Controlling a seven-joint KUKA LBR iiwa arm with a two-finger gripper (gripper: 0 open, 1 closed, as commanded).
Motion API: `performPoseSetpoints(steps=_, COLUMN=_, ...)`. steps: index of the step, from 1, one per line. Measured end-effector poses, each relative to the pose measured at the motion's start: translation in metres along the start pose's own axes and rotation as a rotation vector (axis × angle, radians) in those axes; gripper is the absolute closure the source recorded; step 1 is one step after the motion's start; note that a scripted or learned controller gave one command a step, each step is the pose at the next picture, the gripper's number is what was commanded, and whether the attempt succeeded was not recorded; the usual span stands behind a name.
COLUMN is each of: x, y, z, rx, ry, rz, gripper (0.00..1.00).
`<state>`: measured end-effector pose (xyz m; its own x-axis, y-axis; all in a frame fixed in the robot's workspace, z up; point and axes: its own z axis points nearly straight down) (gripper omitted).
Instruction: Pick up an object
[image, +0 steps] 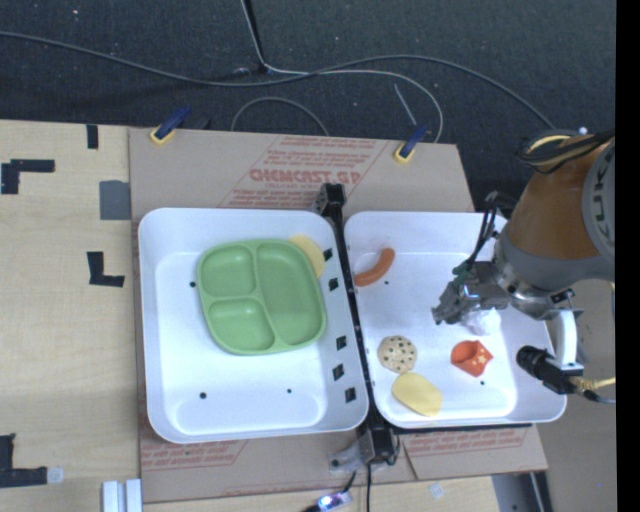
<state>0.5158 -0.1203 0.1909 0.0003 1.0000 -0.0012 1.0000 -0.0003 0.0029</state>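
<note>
My gripper (457, 304) hangs low over the right bin (420, 232), in its right half, and the arm reaches in from the right. A red object (471, 356) lies just below and to the right of it. Lower in the same bin sit a round speckled cookie (397, 351) and a yellow lump (417, 393). An orange sausage (374, 267) lies near the bin's upper left. Something white (484, 320) shows beside the fingers, too small to identify.
The left bin (160, 300) holds a green divided plate (262, 296) with a pale yellow piece (312, 252) at its upper right edge. A black divider (343, 300) separates the bins. Cables trail over the dark floor behind the bench.
</note>
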Motion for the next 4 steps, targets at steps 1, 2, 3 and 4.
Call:
performPoseSetpoints(steps=1, x=-0.008, y=-0.001, z=-0.060, rx=-0.002, ry=-0.001, rz=-0.001, gripper=1.00)
performPoseSetpoints(steps=2, x=0.055, y=-0.007, z=-0.054, rx=0.005, ry=0.003, rz=-0.007, gripper=1.00)
performPoseSetpoints(steps=3, x=0.099, y=-0.007, z=-0.054, rx=0.005, ry=0.002, rz=-0.007, gripper=1.00)
performPoseSetpoints(steps=4, x=0.157, y=-0.019, z=-0.051, rx=0.006, ry=0.002, rz=-0.008, gripper=1.00)
